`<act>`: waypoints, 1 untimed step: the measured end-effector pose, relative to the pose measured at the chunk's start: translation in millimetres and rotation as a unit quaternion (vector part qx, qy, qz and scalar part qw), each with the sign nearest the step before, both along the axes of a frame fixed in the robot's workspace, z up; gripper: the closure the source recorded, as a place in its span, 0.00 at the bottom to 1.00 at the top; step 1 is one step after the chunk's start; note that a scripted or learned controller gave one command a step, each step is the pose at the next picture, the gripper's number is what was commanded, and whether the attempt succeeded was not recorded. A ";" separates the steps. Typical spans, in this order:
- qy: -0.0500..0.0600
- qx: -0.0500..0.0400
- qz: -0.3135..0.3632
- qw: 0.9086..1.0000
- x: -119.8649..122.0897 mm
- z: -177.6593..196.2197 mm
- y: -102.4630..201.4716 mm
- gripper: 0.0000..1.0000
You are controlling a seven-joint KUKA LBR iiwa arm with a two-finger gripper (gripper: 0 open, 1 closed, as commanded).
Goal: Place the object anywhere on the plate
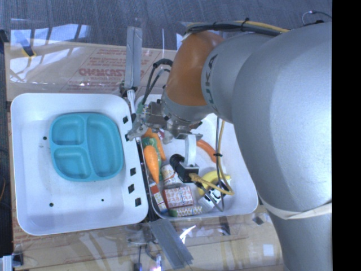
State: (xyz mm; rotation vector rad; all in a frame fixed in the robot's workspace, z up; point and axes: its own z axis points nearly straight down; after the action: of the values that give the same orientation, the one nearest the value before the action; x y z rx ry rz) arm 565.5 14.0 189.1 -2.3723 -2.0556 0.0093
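A blue divided plate (87, 145) lies in the left white bin (34, 208), with nothing on it. My gripper (145, 127) is low over the near-left corner of the right bin (245, 199), just right of the wall between the two bins. Right below it lies an orange carrot (152, 161) with a green top, pointing toward the front. The wrist and the grey arm hide the bin's back half. I see nothing lifted clear of the bin.
In front of the carrot, the right bin holds a small jar (168, 176), a red-and-white box (179, 196) and a yellow item (210, 178). Another orange piece (206, 148) lies further right. Black clips line the wall between the bins.
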 end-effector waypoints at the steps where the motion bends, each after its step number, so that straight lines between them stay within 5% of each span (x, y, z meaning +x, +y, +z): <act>1: 0.002 0.000 0.001 1.000 0.2 7.6 0.1 1.00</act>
State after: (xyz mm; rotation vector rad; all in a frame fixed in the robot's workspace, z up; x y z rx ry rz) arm 565.7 14.1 196.7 -2.3681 -2.0575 0.0149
